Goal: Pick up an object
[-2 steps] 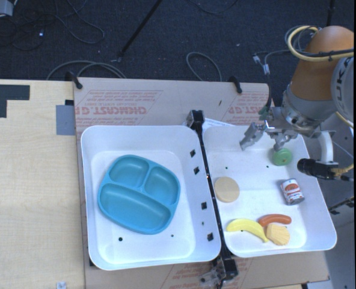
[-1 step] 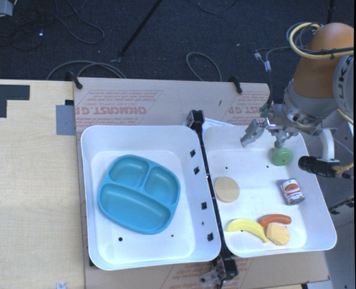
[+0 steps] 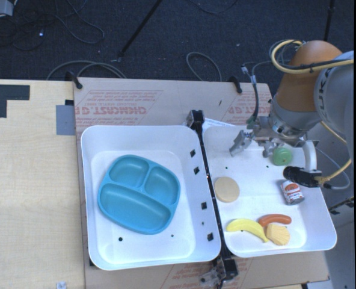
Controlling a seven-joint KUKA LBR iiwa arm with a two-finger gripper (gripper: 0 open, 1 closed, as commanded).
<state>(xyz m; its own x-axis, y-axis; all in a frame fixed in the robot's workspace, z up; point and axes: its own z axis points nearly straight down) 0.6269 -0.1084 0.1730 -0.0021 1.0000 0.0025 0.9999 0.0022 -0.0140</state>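
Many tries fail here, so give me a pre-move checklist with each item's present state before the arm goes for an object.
1. Objects within the right bin: ok. Green ball, can, tan disc, banana, sausage and corn all lie in it.
2. Gripper over that bin: ok, at its far end, near the green ball.
3. Jaws free of any object: cannot tell.
4. Isolated target: ok, the tan disc lies apart from the others.
5. Clutter: not ok, banana, sausage and corn crowd together.
6. Left bin: ok, the blue tray lies apart from the arm.
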